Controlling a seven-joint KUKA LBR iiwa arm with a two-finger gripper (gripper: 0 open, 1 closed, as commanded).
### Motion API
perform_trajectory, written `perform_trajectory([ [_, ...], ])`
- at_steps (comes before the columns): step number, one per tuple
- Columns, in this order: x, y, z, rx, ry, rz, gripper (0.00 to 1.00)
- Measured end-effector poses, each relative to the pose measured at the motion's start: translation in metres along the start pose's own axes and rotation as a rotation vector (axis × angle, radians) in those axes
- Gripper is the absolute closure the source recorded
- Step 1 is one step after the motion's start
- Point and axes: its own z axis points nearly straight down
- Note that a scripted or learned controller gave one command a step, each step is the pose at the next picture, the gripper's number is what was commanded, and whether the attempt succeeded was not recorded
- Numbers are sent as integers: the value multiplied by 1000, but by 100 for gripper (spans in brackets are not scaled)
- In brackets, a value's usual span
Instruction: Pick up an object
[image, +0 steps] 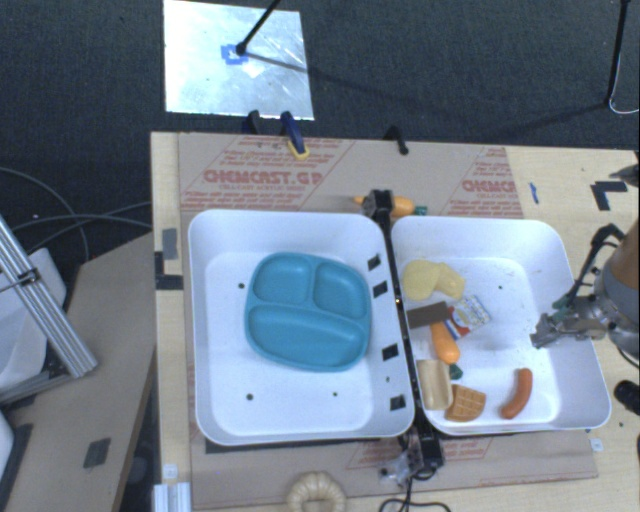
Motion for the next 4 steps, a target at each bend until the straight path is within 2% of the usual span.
perform_trajectory([
  [1, -3, 0, -64, -2, -1, 0, 100],
  [2, -3, 1, -65, 5, 2, 0, 100],
  [3, 55, 27, -60, 4, 4, -6, 100],
  [4, 105, 55, -72, 3, 4, -7, 100],
])
